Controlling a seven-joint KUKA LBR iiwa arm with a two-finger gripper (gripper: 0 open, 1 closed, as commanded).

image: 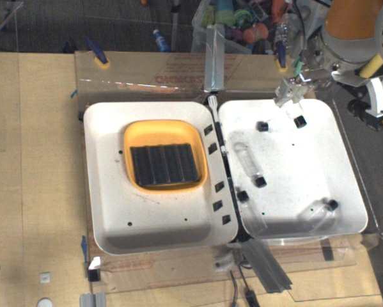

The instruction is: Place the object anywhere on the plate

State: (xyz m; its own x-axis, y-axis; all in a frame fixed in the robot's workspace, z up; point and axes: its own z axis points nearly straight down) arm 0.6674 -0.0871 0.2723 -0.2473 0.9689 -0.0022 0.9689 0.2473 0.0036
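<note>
Two shallow white bins sit side by side on the wooden bench (31, 171); the left bin (108, 216) carries an orange plate (133, 133) toward its far half, roughly centred between its left and right walls; on the plate lies a dark ridged rectangular object (164, 165), flat, its long side running across the plate, covering most of the plate's near half and touching its near rim.

The right bin (306, 171) holds a clear, glassy tube-like item (249, 160) lying near its left wall, hard to make out against the white; several small black markers (259, 181) dot its floor; another clear, glossy shape (319, 213) lies in its near right corner, too faint to identify.

The arm (354, 18) reaches in at the far right corner of the right bin; the gripper (292, 89) hangs over that bin's far edge, well apart from the plate; whether it is open or closed cannot be told, since the tip is blurred and pale against the bin.

Beyond the bins, a clear tub (249, 11) of mixed colourful toys stands at the bench's far edge.
</note>
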